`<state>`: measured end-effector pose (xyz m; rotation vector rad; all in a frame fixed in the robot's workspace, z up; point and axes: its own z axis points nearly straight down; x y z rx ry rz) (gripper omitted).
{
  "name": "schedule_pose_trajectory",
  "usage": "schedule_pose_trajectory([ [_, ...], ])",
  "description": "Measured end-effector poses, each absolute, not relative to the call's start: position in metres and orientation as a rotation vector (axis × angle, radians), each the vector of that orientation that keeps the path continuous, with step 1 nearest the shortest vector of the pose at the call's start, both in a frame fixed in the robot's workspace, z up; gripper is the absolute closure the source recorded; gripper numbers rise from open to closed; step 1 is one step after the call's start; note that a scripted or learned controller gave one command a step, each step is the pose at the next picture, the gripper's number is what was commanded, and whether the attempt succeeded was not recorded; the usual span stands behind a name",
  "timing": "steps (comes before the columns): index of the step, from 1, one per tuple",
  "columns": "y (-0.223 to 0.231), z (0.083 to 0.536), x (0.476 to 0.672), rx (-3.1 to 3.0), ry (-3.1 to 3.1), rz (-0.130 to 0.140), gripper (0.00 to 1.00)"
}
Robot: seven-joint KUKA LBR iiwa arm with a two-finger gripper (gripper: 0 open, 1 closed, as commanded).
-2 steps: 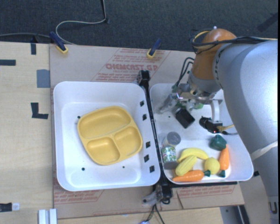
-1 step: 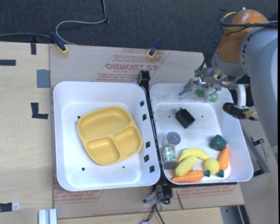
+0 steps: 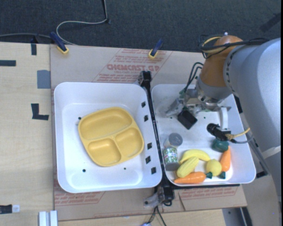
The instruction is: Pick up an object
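Camera view: claw [image 3: 186, 113] lowered into right bin [image 3: 240, 171], whether clenched or released impossible to tell. Reached in from right, orange-banded wrist above. Toy bananas [image 3: 192, 161], carrots [image 3: 191, 177] heaped near front edge; yellow divided plate [image 3: 111, 135] in left bin [image 3: 66, 140].

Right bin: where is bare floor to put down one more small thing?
In the right bin, bare floor lies along the left wall, between the gripper and the jar. The front is crowded: bananas, carrots, lemon.
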<state>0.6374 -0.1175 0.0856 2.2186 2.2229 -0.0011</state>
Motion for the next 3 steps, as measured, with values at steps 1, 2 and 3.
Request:
schedule_pose_trajectory([
  [1,-0.141,0.086,0.64,2.217,2.221,0.002,0.0],
  [2,-0.14,0.096,0.641,2.215,2.221,0.003,1.0],
  [3,-0.082,0.185,0.597,2.218,2.225,0.002,1.0],
])
